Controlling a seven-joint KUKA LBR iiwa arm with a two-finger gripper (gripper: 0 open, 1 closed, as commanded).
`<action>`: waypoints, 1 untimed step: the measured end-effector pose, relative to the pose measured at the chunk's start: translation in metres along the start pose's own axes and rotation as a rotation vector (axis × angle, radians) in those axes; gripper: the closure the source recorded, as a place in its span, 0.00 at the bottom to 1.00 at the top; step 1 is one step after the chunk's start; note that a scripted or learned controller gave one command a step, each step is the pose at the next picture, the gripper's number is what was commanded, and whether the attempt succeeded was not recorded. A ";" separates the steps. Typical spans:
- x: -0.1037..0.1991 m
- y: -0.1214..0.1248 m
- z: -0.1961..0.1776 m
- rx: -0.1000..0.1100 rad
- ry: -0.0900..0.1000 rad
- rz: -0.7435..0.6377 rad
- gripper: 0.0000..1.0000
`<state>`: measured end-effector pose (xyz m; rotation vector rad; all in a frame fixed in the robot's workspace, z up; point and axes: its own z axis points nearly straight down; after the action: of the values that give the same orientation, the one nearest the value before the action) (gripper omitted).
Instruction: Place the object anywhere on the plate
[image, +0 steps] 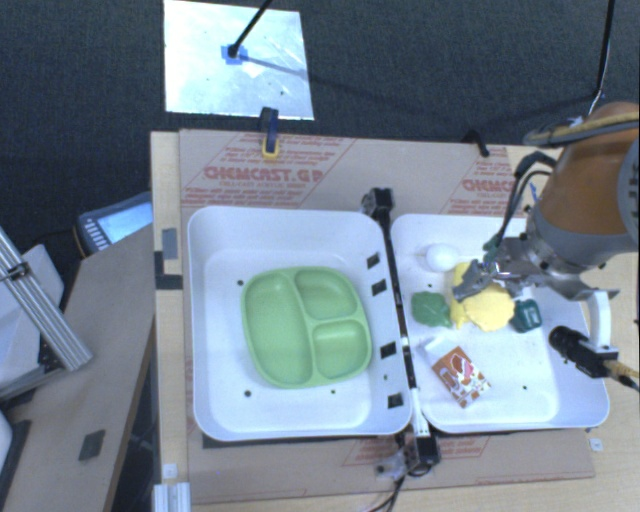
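Even overhead light, soft shadows. White bins (300, 225) near-blown out, glare on foil sheet (238, 60) upper left. Slightly soft, mild noise in dark areas.

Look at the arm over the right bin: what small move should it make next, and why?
Probably a short descent onto the yellow object. The gripper sits at that object's edge, in the right bin, and the green plate in the left bin carries nothing yet.

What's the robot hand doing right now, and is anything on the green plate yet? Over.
Gripper low in right white bin, at soft yellow lump. Green divided plate in left bin: bare. Green toy, white egg crowd the lump.
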<state>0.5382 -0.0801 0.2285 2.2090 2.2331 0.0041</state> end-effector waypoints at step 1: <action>0.056 0.007 0.011 0.002 0.001 0.000 1.00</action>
<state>0.5443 -0.0241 0.2178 2.2102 2.2344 0.0029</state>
